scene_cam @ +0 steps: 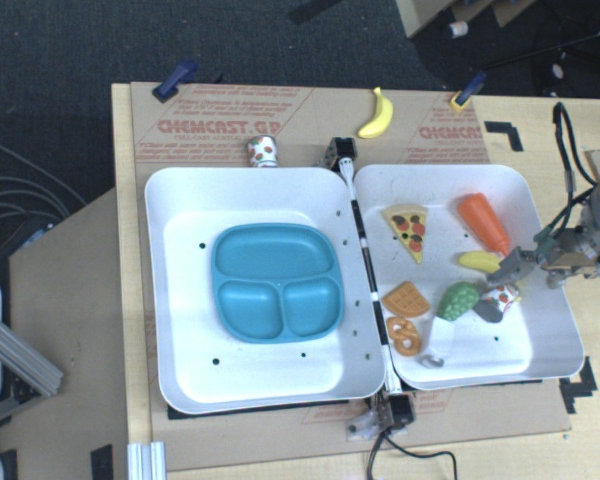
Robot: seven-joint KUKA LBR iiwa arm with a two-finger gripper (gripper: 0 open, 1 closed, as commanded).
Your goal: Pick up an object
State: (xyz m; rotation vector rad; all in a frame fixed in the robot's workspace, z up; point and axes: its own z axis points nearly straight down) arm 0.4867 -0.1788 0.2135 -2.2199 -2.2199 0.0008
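The right bin (555, 348) holds the things to pick from, seven pieces as far as can be counted: one pizza slice (410, 230) toward the back left, one orange carrot (483, 222) at the back right, one small yellow piece (478, 261) just in front of the carrot, one green leafy piece (458, 301) near the middle, one waffle (406, 299) and one pretzel (404, 336) by the left wall, and one small dark grey piece (492, 310) touching the green one.

The hand (512, 276) reaches in low from the right, just above the dark grey piece and beside the yellow one. Whether it is spread or pinching anything cannot be told.

The left bin (170, 268) holds one blue divided plate (276, 281) with three compartments.

On the desk (140, 168) behind the bins lie one yellow banana (377, 116) and one small patterned cup (263, 151) on its side.
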